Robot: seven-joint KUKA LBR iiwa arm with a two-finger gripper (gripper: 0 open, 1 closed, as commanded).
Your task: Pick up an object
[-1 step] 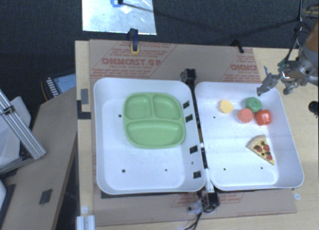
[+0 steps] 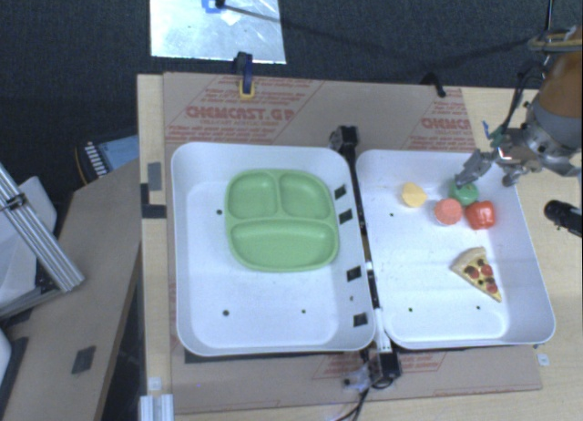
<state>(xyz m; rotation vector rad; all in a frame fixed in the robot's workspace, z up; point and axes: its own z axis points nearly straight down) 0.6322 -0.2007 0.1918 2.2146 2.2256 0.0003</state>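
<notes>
**Right bin: gripper over crowded toy food**

Gripper (image 2: 475,173): low at right bin (image 2: 428,319) back edge; finger state cannot be told.
Green item (image 2: 466,195): just beneath gripper.
Pink ball (image 2: 447,211), red item (image 2: 481,216): touching green item.
Yellow piece (image 2: 414,195), pizza slice (image 2: 479,272): farther off.
Risk: crowding likely spoils grip, neighbours nudged aside.

The right bin (image 2: 524,273) has lots of bare white floor on its left side and along its front edge. At the back, a yellow ball (image 2: 414,195), a pink ball (image 2: 447,211), a green toy (image 2: 466,194) and a red toy (image 2: 481,216) sit close together, the last three touching. The pizza slice (image 2: 479,272) lies alone nearer the front, with open room all around.
</notes>
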